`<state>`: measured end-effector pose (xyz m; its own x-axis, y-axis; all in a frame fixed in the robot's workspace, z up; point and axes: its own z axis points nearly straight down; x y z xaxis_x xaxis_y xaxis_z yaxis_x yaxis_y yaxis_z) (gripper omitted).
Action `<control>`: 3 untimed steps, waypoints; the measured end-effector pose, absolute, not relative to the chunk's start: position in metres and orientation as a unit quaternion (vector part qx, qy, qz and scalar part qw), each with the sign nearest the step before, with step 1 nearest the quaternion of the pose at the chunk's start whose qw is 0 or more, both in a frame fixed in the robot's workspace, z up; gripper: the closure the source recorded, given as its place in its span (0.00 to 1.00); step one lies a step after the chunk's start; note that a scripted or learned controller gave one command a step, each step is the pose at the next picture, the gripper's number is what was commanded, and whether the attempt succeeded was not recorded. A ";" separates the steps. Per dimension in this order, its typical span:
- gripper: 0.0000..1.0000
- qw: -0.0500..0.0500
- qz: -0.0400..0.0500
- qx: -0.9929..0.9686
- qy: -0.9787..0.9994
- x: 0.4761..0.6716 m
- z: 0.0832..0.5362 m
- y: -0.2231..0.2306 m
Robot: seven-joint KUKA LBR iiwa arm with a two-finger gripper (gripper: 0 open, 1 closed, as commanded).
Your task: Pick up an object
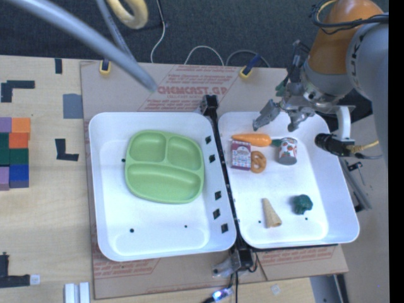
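Observation:
My gripper [280,120] hangs over the back of the right bin [341,188], open, its two fingers spread with nothing between them. Just below it lie an orange carrot [251,140] and a small red-and-white can [287,151] tipped on its side. A red packet [241,154] and a pretzel [258,162] sit left of the can. Nearer the front are a tan cone [271,213] and a green broccoli piece [302,204].
The left bin [107,226] holds a green divided plate [165,166]. A black divider strip [218,169] runs between the bins. Coloured blocks [15,151] sit at the far left of the bench. A grey pole [82,27] crosses the upper left.

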<state>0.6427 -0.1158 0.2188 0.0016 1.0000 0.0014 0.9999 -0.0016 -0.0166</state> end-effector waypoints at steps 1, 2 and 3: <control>0.00 0.001 0.001 -0.706 -0.708 0.645 0.227 -0.115; 0.00 0.003 0.003 -0.707 -0.708 0.639 0.167 -0.107; 0.00 0.003 0.003 -0.707 -0.707 0.630 0.107 -0.113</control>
